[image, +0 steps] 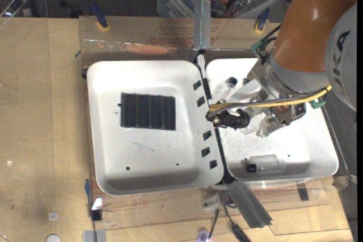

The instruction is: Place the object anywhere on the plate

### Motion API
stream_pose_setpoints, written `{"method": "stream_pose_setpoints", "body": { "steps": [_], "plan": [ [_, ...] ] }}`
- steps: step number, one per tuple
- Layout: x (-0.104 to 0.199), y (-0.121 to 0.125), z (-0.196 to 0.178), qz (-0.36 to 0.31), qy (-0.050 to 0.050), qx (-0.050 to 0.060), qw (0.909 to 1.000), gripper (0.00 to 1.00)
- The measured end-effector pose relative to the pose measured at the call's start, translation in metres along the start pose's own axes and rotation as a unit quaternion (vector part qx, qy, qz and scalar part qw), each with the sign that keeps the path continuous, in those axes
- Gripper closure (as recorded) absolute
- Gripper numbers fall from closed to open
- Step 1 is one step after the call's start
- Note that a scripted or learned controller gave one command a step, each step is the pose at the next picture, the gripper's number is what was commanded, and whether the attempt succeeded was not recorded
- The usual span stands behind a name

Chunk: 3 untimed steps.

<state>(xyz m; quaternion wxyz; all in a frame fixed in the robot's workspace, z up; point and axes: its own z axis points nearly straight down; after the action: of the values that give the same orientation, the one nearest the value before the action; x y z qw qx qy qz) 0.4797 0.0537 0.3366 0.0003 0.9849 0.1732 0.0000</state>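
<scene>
Jaws hover low over the right bin (317,150); whether they are parted or closed cannot be told. Left bin (102,122) carries a dark ribbed plate (148,111). A clear object (264,164) lies near the right bin's front.

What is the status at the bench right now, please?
Gripper low over the right bin, finger state unclear. Black ridged plate in the left bin, nothing on it. Clear tube lies near the right bin's front.

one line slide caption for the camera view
KUKA arm's gripper low over the right bin; dark ridged plate in the left bin.
</scene>
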Motion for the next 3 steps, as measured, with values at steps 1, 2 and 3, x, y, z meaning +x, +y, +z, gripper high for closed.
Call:
{"method": "stream_pose_setpoints", "body": {
  "steps": [1,2,3],
  "plan": [
    [0.031,-0.089,0.022,-0.146,-0.003,0.002,0.9893,1.00],
    [0.043,-0.123,0.123,-0.172,-0.002,0.001,0.9850,1.00],
    [0.055,-0.156,0.220,-0.169,-0.003,0.002,0.9856,1.00]
  ]
}}
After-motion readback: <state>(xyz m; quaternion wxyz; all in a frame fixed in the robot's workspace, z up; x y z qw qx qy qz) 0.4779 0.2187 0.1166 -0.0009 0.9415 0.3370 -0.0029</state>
